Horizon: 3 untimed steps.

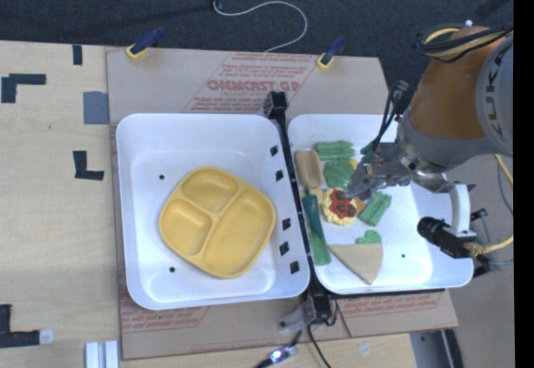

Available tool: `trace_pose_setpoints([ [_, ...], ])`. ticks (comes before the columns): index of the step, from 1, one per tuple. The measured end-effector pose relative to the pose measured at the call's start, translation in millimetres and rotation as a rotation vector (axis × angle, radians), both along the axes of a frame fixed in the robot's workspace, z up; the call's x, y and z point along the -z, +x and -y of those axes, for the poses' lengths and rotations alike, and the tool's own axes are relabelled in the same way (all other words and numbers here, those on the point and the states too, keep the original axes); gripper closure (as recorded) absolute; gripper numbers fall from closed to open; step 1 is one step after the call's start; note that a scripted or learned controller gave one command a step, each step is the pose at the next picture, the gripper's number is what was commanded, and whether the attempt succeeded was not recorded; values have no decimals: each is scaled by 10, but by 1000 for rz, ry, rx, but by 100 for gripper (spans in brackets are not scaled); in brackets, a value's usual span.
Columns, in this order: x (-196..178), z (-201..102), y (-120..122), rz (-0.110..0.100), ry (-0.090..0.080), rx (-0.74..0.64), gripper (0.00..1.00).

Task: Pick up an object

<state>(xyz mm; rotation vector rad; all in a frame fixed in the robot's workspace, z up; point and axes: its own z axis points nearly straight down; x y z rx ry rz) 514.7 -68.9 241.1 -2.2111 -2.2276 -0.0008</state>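
The right bin [415, 279] holds several toy foods. A red and yellow piece [340, 208] lies near its middle. Around it are a ridged green piece [335, 149], a second green piece [336, 172], a short green bar [376, 209], a long dark green stick [315, 229], a tan wedge [360, 259], a small green bit [368, 237] and a tan roll [308, 166]. My gripper [358, 186] hangs low over the pile, just above and right of the red and yellow piece, and its dark body hides what lies directly under it.
The left bin [140, 141] holds a yellow divided plate [217, 220]. A black divider [288, 191] runs between the two bins. The grey and orange arm [455, 108] covers the right bin's far right corner. Cables hang by the wrist.
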Motion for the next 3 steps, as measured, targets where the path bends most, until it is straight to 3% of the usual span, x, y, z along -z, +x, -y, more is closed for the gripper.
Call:
trace_pose_setpoints([
  [2,212,-1100,-125,-3,-1,1,100],
  [3,166,-1508,75,0,-2,1,100],
])
